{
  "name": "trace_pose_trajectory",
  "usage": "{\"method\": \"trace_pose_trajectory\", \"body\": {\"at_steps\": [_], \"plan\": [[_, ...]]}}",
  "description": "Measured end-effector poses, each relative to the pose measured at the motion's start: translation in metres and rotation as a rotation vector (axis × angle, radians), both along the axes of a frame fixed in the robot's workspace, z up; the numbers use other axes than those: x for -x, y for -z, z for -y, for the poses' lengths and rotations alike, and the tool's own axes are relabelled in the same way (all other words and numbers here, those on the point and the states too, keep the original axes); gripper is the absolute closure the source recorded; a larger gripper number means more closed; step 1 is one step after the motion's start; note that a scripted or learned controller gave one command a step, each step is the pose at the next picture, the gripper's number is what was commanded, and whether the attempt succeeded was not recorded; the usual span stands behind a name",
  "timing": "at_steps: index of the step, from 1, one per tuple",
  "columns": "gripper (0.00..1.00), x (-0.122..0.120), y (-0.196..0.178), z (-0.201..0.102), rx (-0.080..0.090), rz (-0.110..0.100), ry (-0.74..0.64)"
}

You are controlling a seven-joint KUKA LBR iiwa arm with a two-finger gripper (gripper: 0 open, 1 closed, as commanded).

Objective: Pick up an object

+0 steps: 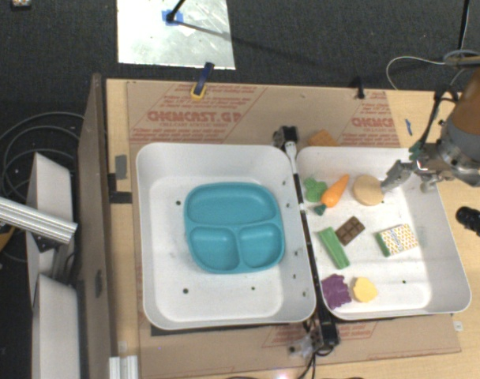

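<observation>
My gripper [408,180] hangs over the upper right part of the right bin [449,271], at the end of the grey arm [470,136]. Its fingers stand apart and nothing is between them, so it is open. Just left of it lies a tan round piece [368,189]. Beside that piece is an orange carrot with a green top [328,191]. Lower in the bin are a brown chocolate piece [350,230], a green block [333,248], a small patterned box [396,240], a purple grape bunch [335,289] and a yellow piece [365,290].
The left bin [161,290] holds a blue divided plate [234,226]. An orange item [322,138] lies on the cardboard just behind the right bin. A black clamp [287,138] sits where the bins meet at the back. Cables hang at the upper right.
</observation>
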State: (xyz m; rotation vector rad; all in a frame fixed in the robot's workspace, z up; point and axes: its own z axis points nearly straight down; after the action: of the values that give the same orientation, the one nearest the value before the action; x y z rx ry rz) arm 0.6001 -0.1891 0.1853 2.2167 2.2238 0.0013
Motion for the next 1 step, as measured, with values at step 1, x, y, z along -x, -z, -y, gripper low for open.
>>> {"method": "trace_pose_trajectory", "body": {"at_steps": [1], "plan": [[0.00, 0.0341, 0.0694, -0.0685, -0.004, -0.007, -0.005]]}}
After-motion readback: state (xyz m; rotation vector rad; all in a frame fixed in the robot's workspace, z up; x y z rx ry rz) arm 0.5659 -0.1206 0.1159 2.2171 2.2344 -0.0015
